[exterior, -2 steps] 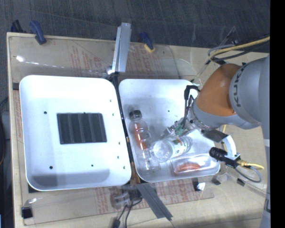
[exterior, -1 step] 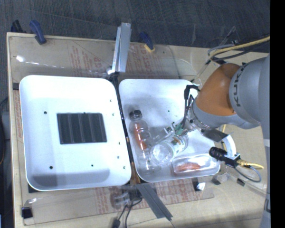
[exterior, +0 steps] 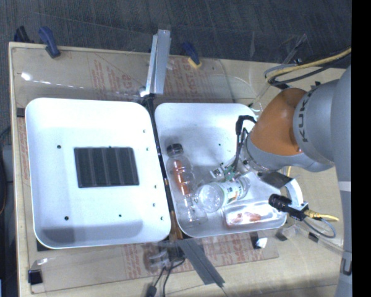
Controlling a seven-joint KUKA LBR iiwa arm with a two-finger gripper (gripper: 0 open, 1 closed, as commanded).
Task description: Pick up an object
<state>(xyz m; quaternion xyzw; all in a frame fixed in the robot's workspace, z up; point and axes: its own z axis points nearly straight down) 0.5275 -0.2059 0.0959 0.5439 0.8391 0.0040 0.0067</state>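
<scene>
The arm (exterior: 297,135) reaches down into the right-hand bin (exterior: 198,119), and its claw (exterior: 230,173) sits low among the clutter at the near side of that bin; from this slanted view I cannot tell whether it is apart, together or clamped on anything, since the wrist hides most of it. Just below and to the left of the claw lies a clear bottle with a green label (exterior: 219,193), seemingly touching or nearly touching it, so this is probably the target. Further left of the claw lies a slim clear bottle with a black cap and reddish contents (exterior: 180,173), and below the claw, against the bin's near wall, a clear packet with pink contents (exterior: 252,216). To do the grasp well, the claw should straddle the labelled bottle across its narrow width, not along its length, and settle low enough to catch the body, because a round, smooth bottle is likely to roll or squirt out. The neighbours are close, so a straight vertical lift seems safest. The left-hand bin (exterior: 49,166), well away from the claw, holds only a dark ribbed panel (exterior: 106,166).
</scene>
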